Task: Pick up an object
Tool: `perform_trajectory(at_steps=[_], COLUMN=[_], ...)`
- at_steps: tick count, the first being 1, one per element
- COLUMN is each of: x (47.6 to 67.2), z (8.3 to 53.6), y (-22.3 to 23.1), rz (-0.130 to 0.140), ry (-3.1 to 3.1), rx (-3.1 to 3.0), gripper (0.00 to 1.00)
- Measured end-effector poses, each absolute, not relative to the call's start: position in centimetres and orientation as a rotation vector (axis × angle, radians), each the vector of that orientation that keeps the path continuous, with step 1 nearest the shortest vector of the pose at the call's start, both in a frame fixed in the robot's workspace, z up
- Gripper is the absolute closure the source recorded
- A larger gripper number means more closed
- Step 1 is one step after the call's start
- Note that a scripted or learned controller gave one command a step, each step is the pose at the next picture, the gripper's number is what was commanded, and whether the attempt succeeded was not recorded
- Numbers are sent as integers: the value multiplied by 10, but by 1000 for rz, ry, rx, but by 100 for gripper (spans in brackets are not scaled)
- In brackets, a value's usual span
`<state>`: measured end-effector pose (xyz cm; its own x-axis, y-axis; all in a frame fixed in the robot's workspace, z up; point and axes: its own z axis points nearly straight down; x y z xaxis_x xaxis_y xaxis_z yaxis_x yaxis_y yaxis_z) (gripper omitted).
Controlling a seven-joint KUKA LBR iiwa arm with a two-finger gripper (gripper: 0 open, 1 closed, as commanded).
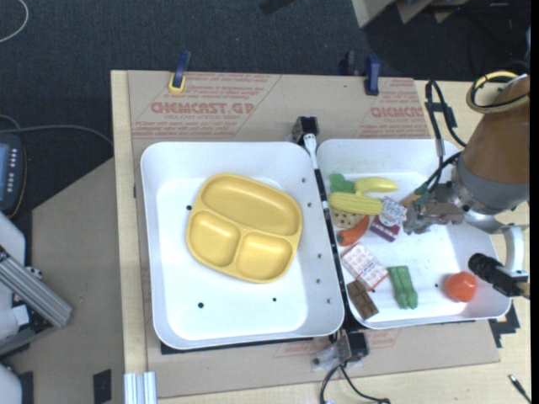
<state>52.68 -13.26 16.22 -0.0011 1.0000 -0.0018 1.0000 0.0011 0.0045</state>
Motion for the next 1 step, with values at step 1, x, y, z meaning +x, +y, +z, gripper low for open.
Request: perform_trajectory(at_steps=[1], x=[525], z=[206], y=[-133], rz=[5], ry=[2218], rx=[2216], gripper=[100])
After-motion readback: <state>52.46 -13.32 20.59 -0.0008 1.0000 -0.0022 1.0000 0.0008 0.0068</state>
